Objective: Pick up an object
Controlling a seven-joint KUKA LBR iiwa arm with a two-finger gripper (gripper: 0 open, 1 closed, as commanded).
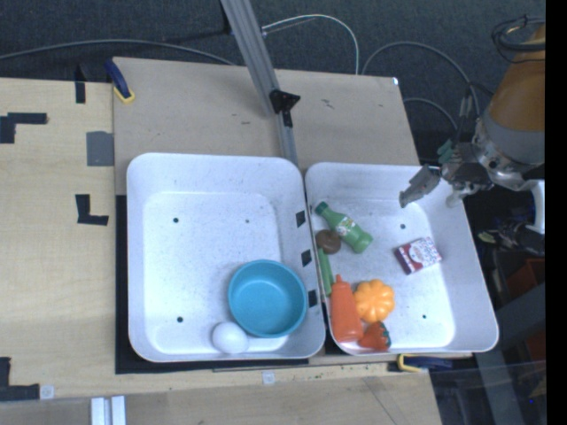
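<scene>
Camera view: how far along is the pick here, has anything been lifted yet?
Nothing looks done yet. The green bottle, red carton, orange pumpkin and orange bottle all lie in the right bin; the blue bowl and white ball sit in the left bin. The pincer hangs over the right bin's upper right edge. Left: descend, grasp, lift.

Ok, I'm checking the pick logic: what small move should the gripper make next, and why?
Probably move left and down toward the small red carton. The gripper hangs over the right bin's upper right corner, holding nothing, and the carton lies alone just below it, apart from the crowded bottle and pumpkin.
</scene>
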